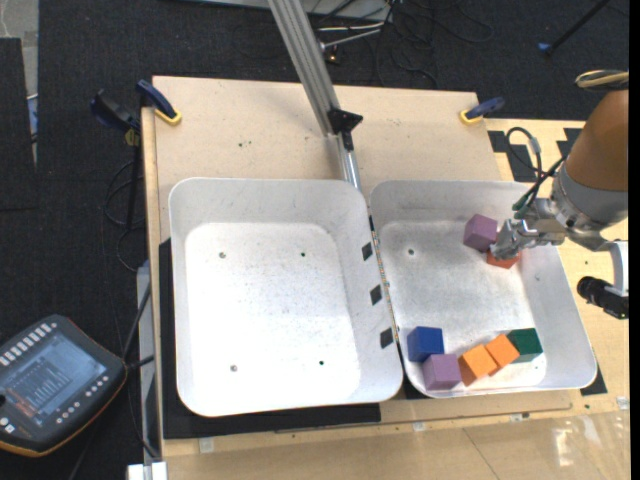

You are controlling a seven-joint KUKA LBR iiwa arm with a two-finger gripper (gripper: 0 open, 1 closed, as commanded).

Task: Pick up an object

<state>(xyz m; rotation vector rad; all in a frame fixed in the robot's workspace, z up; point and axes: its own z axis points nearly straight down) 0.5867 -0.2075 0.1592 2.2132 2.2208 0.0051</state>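
In the right bin [560, 298], a purple block [481, 232] lies near the far side, with a red block [502, 259] just to its right and nearer. My gripper [510, 242] is low over the red block, right beside the purple one, and the red block is partly hidden under it. Along the near edge of the same bin sit a blue block [425, 342], another purple block [441, 371], an orange block [481, 360] and a green block [524, 344].
The left bin [200, 218] stands beside the right one, joined by a raised rim. A slanted metal pole [305, 53] reaches down to the rim between the bins. A teach pendant [50, 378] rests off the bench at lower left.
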